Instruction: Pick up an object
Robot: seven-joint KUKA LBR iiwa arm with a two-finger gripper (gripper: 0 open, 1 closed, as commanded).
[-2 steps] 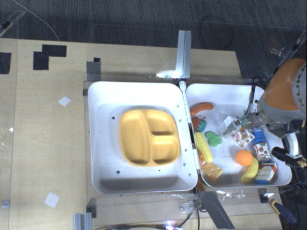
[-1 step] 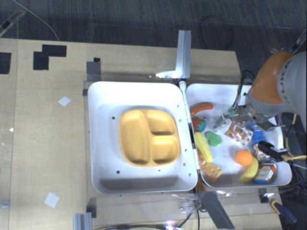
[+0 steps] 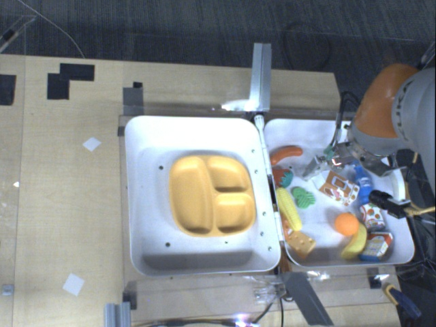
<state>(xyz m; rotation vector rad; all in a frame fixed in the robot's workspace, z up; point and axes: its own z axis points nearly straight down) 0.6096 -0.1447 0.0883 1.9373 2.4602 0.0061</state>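
Camera view: hand low in the right bin, over bare floor between the sausage and the patterned carton. Can't tell its state. Nothing visibly gripped. Toys are packed tight; I'd go for the sausage, it sits apart at the back. Come straight down, straddle its short axis, avoid the bin wall. Yellow tray sits in the left bin.

A pale wooden bench with black markings sits against dark grey carpet.
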